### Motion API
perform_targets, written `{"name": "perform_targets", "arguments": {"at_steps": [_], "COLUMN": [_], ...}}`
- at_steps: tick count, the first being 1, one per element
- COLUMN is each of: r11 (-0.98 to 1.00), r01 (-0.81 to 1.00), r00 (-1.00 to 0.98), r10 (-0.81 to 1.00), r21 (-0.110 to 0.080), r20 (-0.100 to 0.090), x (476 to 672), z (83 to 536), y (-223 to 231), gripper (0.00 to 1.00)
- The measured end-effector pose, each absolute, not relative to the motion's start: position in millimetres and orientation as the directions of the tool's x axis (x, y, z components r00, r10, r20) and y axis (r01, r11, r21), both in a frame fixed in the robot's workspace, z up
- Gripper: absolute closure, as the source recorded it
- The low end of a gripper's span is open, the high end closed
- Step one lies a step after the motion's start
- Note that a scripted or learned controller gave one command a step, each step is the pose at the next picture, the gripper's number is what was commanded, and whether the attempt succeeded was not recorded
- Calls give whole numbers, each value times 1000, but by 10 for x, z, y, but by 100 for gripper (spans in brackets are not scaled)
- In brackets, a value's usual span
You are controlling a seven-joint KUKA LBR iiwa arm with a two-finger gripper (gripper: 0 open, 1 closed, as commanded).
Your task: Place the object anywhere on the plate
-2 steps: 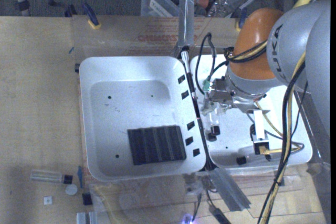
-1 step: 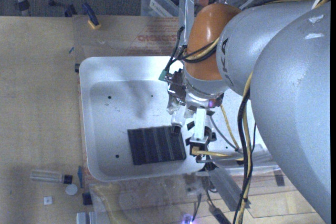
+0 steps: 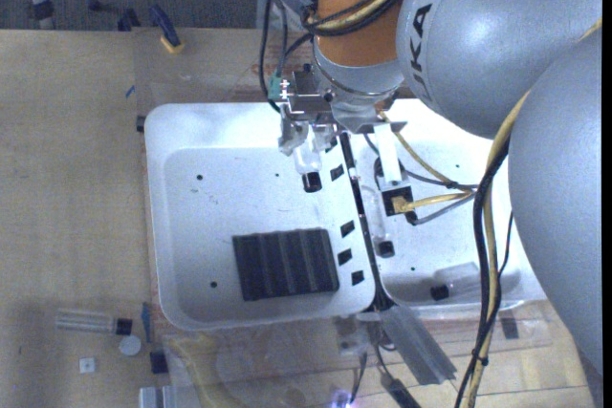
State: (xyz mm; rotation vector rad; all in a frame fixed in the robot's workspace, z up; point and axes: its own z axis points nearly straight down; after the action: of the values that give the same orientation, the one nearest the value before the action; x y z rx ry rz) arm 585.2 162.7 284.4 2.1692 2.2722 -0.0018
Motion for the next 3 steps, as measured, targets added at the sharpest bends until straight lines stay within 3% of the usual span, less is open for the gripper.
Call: {"name": "perform_targets", "arguments": {"at_steps": [1,2,3], "r11": [174,-165,-47], "r01": [985,986,999], "r00": [-174,165,47], "r10": [985,986,999], "r21": [0,-6,-3], "r20": [-1,-2,0], "x": [6158,6656,6558], "z": [4324,3235,1939], "y": [1344,1314,758], "gripper": [100,100,100]}}
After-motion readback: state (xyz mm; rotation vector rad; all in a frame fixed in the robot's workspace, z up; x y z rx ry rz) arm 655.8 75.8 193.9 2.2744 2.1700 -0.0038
